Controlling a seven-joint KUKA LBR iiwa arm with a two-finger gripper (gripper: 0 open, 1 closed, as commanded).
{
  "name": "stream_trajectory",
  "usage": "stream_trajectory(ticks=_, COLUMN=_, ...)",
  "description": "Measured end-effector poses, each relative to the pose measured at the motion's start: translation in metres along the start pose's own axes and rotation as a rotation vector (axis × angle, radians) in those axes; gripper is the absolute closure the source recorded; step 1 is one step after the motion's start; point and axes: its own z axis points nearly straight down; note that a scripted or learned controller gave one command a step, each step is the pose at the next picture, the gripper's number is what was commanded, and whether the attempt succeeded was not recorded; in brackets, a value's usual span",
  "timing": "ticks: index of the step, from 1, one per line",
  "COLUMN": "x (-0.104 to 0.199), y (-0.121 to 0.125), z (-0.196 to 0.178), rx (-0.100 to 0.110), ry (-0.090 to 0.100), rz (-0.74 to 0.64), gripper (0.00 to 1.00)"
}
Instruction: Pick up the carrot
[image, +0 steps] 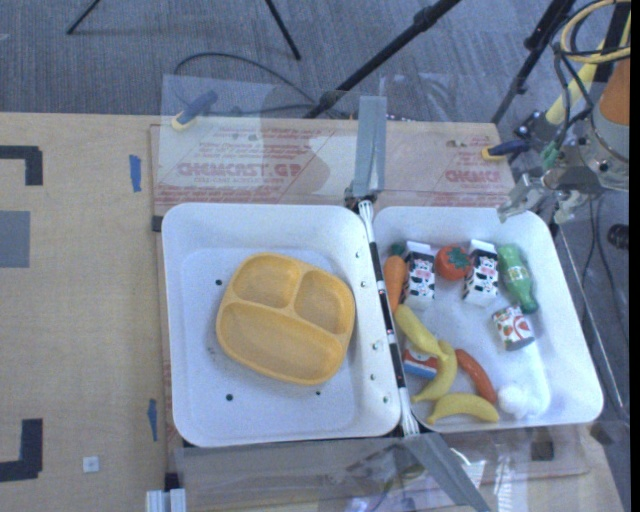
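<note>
Currently: left bin (190, 400) carrying yellow tray (286, 317) at centre. Right bin (575, 350): carrot (395, 279) against left wall near far-left corner, milk carton (421, 272) just beside it; then tomato (452, 262), second carton (482, 271), green bottle (516, 277) along far edge. Bananas (437, 375) near front-left corner. Gripper (545, 192) above far-right corner, well apart from carrot; jaw state: cannot tell.

You look down from one fixed camera above the bench, tilted so the floor and stand legs fill the top of the frame. Both bins sit centre: the left bin (190, 300) mid-frame, the right bin (560, 330) toward the right edge. The view is moderately near; the arm (610, 110) enters at upper right.
</note>
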Motion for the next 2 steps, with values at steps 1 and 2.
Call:
stream_trajectory(ticks=1, x=0.066, y=0.008, z=0.125, rx=-0.024, ry=-0.005, rz=0.225, gripper=0.0)
stream_trajectory(ticks=2, x=0.157, y=-0.051, z=0.059, rx=0.003, ry=0.001, rz=0.31, gripper=0.0)
